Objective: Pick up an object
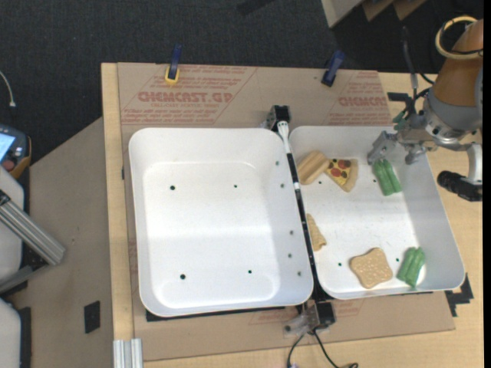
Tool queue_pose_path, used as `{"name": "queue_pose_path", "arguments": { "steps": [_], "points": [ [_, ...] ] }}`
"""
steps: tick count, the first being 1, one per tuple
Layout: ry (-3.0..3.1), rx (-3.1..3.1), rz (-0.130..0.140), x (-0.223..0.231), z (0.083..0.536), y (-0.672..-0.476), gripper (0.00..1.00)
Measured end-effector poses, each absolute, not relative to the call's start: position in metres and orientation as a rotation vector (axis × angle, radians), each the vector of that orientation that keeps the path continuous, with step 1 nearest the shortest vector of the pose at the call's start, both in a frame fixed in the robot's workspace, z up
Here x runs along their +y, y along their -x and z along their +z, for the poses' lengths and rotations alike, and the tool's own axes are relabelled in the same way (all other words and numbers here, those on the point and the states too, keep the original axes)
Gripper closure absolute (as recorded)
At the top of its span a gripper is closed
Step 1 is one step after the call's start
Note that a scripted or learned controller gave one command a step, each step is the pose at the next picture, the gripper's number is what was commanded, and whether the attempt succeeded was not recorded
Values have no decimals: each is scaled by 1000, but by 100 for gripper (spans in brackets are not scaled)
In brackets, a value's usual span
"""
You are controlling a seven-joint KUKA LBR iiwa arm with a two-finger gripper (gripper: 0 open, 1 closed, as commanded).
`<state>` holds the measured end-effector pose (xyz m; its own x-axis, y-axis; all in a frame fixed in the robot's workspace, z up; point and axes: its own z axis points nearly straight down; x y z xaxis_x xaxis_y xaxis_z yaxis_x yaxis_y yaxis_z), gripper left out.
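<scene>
Right bin [441, 228] holds, near to far, a green piece [412, 267] beside a toast slice [371, 267], then a pizza slice [342, 172] and second green piece [386, 179], above which the gripper [395, 150] hangs, fingers spread, gripping nothing.

Two shallow white bins sit side by side on a cardboard sheet [230, 90] printed with red lettering, which covers the desk [468, 228]. The left bin [146, 205] and right bin [437, 228] meet along a black divider strip [295, 190]. A blue-and-yellow clamp [173, 67] and a blue clamp [334, 67] grip the sheet's far edge. Dark carpet [77, 21] surrounds the desk, and an aluminium rail [31, 225] angles in at left.
</scene>
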<state>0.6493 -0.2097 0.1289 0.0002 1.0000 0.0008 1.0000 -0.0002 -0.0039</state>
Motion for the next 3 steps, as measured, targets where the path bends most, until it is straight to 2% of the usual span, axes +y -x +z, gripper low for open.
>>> {"name": "queue_pose_path", "arguments": {
  "steps": [1,2,3],
  "points": [
    [2219,-2218,4,-205,120,-614,0],
    [2226,-2229,-1,-177,87,-599,0],
    [2236,-2230,-7,-223,232,-597,0]
  ]
}}
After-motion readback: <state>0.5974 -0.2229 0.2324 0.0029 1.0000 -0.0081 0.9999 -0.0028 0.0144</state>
